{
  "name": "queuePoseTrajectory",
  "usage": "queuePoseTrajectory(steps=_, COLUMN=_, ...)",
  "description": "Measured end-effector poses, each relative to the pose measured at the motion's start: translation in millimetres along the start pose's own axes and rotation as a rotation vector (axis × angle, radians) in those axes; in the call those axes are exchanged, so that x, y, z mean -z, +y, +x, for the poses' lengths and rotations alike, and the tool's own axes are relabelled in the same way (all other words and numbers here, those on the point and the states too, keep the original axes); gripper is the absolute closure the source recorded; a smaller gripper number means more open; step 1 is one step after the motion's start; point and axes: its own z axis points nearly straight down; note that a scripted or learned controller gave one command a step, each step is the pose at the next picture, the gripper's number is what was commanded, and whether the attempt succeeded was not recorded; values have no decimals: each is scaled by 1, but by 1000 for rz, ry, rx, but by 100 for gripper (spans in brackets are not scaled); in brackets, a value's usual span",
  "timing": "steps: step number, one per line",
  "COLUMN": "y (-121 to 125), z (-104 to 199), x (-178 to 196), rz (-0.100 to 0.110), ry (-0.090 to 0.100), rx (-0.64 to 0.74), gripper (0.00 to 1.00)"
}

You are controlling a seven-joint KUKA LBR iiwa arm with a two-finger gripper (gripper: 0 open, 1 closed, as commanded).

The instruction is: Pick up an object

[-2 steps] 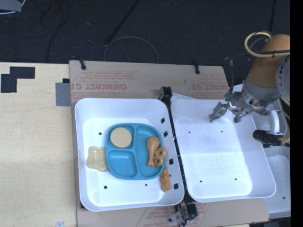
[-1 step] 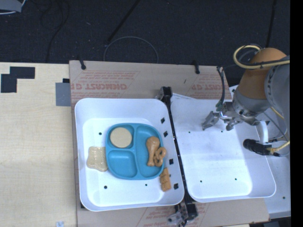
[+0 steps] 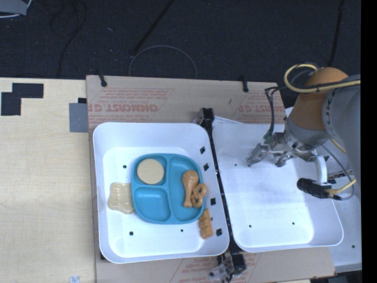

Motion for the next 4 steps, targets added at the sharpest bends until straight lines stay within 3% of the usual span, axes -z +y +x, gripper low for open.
queuePoseTrajectory(steps=1, y=1, z=0, x=12, rz=-1, ry=0, rx=0, gripper=100)
queuePoseTrajectory(steps=3, y=-2, z=-12, x=104, rz=-8, ry=-2, rx=-3, gripper=100)
queuePoseTrajectory(steps=4, y=-1, z=-11, x=168, rz=-11, ry=-3, rx=-1, gripper=100)
